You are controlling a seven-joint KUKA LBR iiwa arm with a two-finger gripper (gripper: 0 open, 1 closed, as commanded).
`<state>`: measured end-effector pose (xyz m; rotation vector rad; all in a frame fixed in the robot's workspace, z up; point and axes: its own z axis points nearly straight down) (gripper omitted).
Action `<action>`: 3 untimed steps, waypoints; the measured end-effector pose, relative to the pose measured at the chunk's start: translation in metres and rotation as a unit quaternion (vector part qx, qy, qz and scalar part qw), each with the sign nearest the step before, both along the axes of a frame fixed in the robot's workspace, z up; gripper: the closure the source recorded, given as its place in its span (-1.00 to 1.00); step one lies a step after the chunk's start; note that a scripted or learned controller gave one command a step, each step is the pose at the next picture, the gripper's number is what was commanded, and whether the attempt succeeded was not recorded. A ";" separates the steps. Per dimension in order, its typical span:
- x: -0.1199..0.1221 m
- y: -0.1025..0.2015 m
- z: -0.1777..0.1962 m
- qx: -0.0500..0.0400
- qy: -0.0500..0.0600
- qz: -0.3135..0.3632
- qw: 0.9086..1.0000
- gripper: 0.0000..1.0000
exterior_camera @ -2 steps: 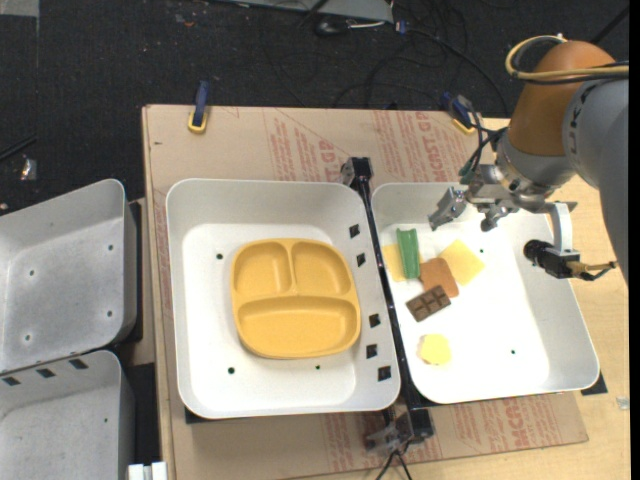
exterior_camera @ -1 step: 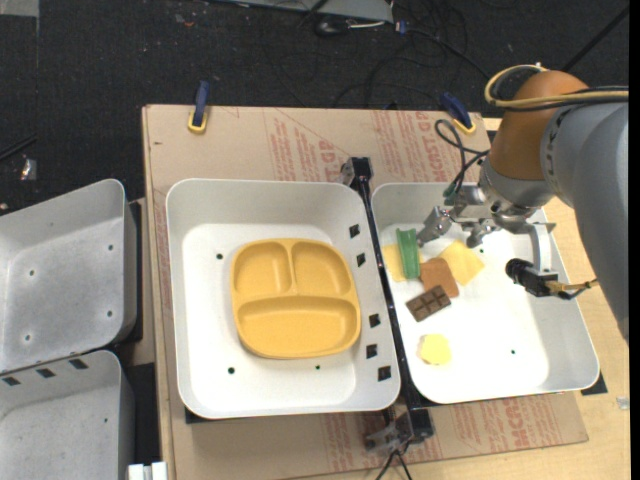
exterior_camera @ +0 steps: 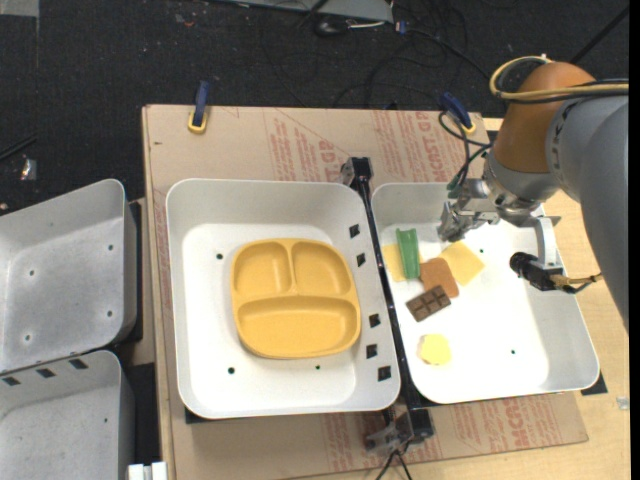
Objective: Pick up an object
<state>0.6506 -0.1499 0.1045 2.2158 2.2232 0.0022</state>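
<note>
The right bin holds several small items: a green bar, a yellow strip beside it, a yellow wedge, an orange-brown piece, a dark brown chocolate block and a pale yellow disc. My gripper hangs over the bin's back part, just above and left of the yellow wedge. Nothing shows between its fingers. The arm comes in from the right with its orange band above the wrist.
The left bin holds a yellow divided plate. A black divider strip runs between the two bins. Grey metal panels lie off the bench at left. Clamps sit at the bench's back edge.
</note>
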 end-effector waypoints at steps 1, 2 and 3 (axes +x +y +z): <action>-0.007 0.001 0.048 0.000 -0.002 -0.002 1.000 1.00; 0.002 0.006 0.098 0.000 -0.002 0.000 1.000 1.00; 0.004 0.006 0.128 0.000 -0.001 0.000 1.000 1.00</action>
